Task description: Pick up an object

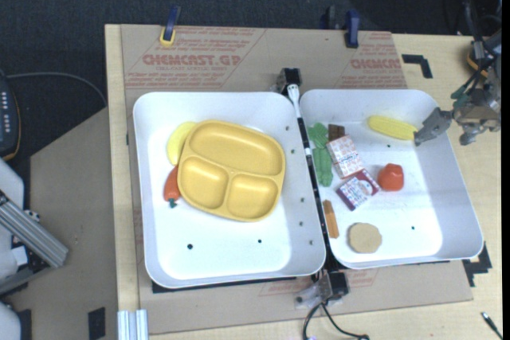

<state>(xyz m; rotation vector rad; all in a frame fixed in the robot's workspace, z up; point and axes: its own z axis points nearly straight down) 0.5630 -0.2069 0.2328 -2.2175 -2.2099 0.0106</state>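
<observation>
Two shallow white plastic bins sit side by side on the bench, and the grey two-finger gripper (446, 127) hangs over the far right rim of the right bin (454, 187). Its fingers look spread apart, with nothing between them.

Just to the gripper's left, nearly touching one fingertip, lies a yellow corn cob (392, 127). Below and left of the gripper sits a small red tomato-like piece (390, 177), and next to that a small red-and-white packet (356, 189). Above the packet is a white carton with red print (343, 153), with a dark brown block (335, 131) at its upper edge. Further left, along the bin's inner wall, lies a long green vegetable (321, 153). An orange carrot stick (330, 219) lies lower down by the same wall, and a round tan cookie (365, 237) rests near the front of the bin.

The left bin (207, 255), well away from the gripper, holds a yellow plastic tray with three compartments (231, 170). A yellow rounded piece (178, 141) pokes out from under its upper left edge, and a red-orange pepper (171, 187) lies against its left side.
</observation>
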